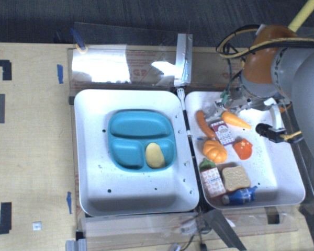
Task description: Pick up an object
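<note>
Left bin point(89, 156): holds a blue divided tray point(141, 139) in its middle
Tray contents: a yellow potato-shaped piece point(155, 155) lies in the lower right compartment
Right bin point(282, 179): crowded along its left half
Upper cluster: a sausage point(204, 123) lies slantwise, a small red-and-white packet point(223, 132) just beside it, an orange carrot point(235, 120) above the packet
Middle: a small orange pumpkin point(215, 150) and a red tomato-like piece point(243, 148) side by side
Lower cluster: a red carton point(212, 180), a bread slice point(235, 177) touching it, a blue bottle point(242, 195) lying at the near wall
Gripper point(227, 99): low over the bin's far left corner, right by the carrot's thick end; whether the claw is spread or closed cannot be told
Arm: grey, orange band point(264, 56), reaching in from the right
</note>
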Motion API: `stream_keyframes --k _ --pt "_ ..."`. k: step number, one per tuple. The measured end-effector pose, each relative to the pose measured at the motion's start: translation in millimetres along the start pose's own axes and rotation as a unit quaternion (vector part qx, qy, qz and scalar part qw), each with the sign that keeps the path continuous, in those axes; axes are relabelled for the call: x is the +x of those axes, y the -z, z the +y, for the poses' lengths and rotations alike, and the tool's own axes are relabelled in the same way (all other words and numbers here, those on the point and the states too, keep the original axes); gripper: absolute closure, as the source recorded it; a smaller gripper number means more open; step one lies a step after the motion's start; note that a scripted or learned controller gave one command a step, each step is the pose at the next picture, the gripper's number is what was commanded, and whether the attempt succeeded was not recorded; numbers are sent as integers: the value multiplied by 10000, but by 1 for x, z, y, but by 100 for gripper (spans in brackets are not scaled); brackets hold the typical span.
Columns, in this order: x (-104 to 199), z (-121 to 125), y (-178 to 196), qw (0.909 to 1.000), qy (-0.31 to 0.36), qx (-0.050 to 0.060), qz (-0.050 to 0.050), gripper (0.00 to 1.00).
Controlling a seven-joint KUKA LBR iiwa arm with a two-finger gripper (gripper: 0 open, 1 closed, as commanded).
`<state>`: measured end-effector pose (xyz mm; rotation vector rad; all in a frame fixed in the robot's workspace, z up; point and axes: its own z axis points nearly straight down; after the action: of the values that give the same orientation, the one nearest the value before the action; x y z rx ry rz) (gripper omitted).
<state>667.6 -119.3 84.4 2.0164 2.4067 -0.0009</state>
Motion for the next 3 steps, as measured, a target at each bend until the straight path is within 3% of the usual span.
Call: stream_keyframes --k 1,2,3 --pt "-35 -6 -1 9982 -601 -4 4 0" --pt "-34 -4 9 9983 -581 -8 -4 100" --pt "-86 -58 -1 9994 -336 16 10 100"
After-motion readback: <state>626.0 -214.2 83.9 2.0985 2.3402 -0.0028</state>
